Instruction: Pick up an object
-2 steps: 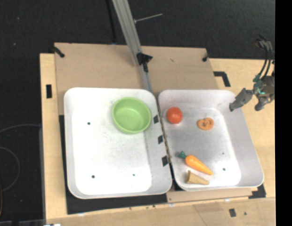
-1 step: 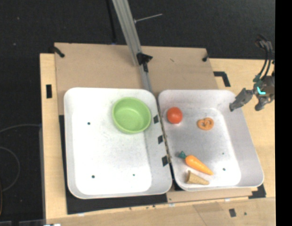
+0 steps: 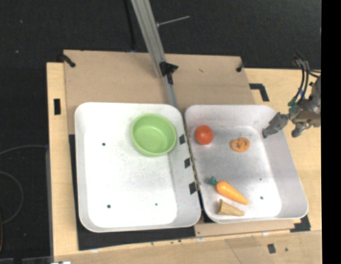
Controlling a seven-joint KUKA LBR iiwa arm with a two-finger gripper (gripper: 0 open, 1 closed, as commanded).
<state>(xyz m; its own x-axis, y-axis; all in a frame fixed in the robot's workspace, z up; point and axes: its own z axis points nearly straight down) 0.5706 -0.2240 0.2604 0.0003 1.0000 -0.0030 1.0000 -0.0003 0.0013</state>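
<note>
The right bin [image 3: 280, 175] holds a red ball-like fruit [image 3: 203, 135], a small orange ring-shaped piece [image 3: 240, 144], a carrot [image 3: 232, 191] and a tan wedge [image 3: 230, 208]. In the left bin [image 3: 104, 191] sits a green bowl [image 3: 154, 135]. My gripper [image 3: 284, 128] hangs over the right bin's upper right rim, open, with nothing between its fingers. It is to the right of the orange ring and apart from it.
A grey metal pole [image 3: 151, 34] slants down from the top to the gap between the bins. Brown board [image 3: 126, 78] lies behind the bins. Cables [image 3: 302, 78] hang by the wrist at the right edge.
</note>
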